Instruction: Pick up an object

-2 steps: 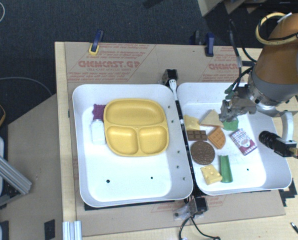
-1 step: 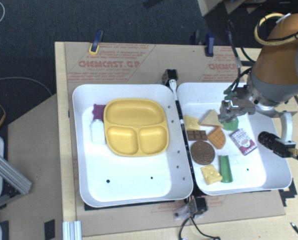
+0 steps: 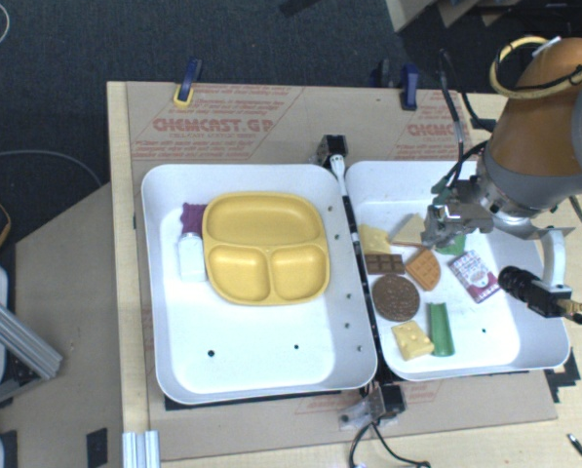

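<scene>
My end effector (image 3: 450, 219) hangs over the upper middle of the right bin (image 3: 534, 349), and from this high view I cannot tell whether it is open, closed or gripping anything. My grey arm (image 3: 539, 135) reaches in from the right, with its orange band above the wrist.

I will place everything else relative to my end effector. Just below it lies an orange cracker (image 3: 423, 268). Below and to the right lies a pink packet (image 3: 475, 275), near the cracker but apart from it. To the left sits a pale wedge (image 3: 407, 229), and further left a yellow cheese piece (image 3: 373, 241). Below the cheese is a brown chocolate bar (image 3: 382, 262). Further down lies a round brown cookie (image 3: 396, 297), then a second yellow cheese piece (image 3: 412, 339) and a green stick (image 3: 439, 328) side by side.

Well to the left, the left bin (image 3: 261, 359) holds a yellow divided plate (image 3: 266, 246). At the plate's left edge sit a purple item (image 3: 192, 217) and a white item (image 3: 190, 257). Both bins rest on the counter (image 3: 125, 261).
</scene>
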`<state>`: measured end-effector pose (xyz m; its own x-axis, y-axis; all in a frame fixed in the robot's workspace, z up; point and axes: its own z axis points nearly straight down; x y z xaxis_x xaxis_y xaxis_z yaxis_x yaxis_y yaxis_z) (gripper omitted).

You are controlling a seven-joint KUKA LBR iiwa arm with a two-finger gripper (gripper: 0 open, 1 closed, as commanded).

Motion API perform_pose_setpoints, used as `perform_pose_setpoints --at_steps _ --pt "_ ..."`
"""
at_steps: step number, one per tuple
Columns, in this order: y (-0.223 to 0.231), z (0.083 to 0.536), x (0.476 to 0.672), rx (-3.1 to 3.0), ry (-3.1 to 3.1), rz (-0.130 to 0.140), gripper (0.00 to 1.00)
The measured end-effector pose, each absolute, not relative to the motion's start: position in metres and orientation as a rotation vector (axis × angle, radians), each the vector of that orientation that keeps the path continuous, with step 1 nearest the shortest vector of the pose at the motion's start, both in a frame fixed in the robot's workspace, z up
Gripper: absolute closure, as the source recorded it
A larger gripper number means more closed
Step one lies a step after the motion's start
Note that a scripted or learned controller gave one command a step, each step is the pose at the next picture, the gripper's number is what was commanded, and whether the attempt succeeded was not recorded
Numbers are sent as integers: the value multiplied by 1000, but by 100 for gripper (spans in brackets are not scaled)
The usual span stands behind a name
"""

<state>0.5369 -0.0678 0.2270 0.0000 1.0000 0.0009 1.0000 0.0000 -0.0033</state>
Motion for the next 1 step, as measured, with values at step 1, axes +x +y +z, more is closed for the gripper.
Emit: perform_pose_setpoints --at_steps 1 --pt "-71 214 545 -2220 -2219 4 100"
